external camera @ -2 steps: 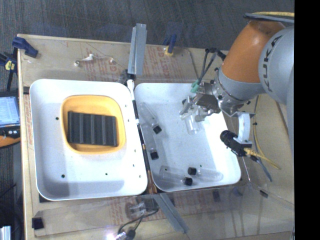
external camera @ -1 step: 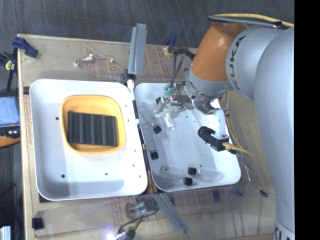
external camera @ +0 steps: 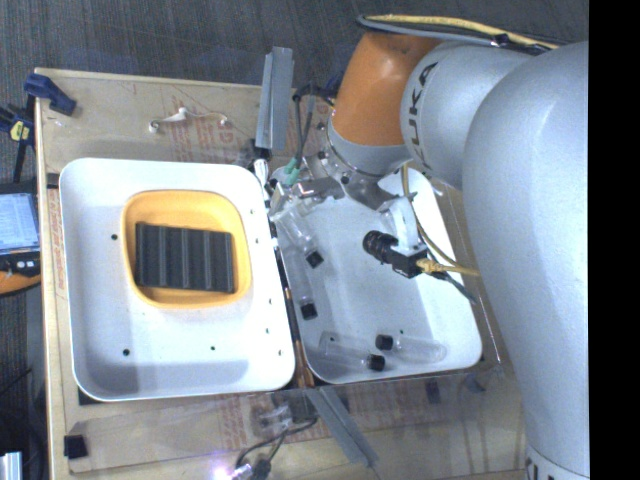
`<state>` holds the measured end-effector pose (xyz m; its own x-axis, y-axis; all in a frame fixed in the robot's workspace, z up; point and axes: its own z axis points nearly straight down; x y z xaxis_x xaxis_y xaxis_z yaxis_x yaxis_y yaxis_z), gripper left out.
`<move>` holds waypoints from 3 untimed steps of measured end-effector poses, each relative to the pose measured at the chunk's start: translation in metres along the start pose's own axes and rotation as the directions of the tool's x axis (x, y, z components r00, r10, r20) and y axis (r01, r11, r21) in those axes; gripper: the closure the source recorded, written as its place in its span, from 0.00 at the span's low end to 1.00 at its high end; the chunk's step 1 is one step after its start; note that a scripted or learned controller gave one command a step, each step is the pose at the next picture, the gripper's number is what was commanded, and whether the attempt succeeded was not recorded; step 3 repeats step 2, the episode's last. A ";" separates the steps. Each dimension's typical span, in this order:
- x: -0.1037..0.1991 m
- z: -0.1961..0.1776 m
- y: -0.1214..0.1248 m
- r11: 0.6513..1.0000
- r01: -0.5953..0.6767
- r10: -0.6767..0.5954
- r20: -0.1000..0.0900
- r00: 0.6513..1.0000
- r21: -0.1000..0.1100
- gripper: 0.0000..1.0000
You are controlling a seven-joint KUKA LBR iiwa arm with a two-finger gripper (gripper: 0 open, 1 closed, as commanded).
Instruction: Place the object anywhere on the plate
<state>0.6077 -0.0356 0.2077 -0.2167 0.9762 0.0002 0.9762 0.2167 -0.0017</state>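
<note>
A yellow plate point(external camera: 184, 211) with rounded corners lies in the left white bin point(external camera: 100, 348). A dark grey ridged block point(external camera: 186, 258) rests flat on the plate and covers most of its middle. My gripper point(external camera: 287, 203) hangs over the upper left corner of the right bin point(external camera: 440, 318), close to the wall between the two bins. It is to the right of the plate and apart from the block. The orange band and grey wrist above hide much of it.
Several small black pieces point(external camera: 313, 258) point(external camera: 308, 310) point(external camera: 383, 343) lie scattered on the right bin's floor. A black cable plug point(external camera: 385, 249) hangs from the wrist over that bin. The arm's bulk covers the right bin's right side. A grey bar point(external camera: 272, 93) stands behind the bins.
</note>
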 end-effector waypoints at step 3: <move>0.046 0.016 0.026 0.972 0.233 -0.233 0.002 0.972 -0.002 0.00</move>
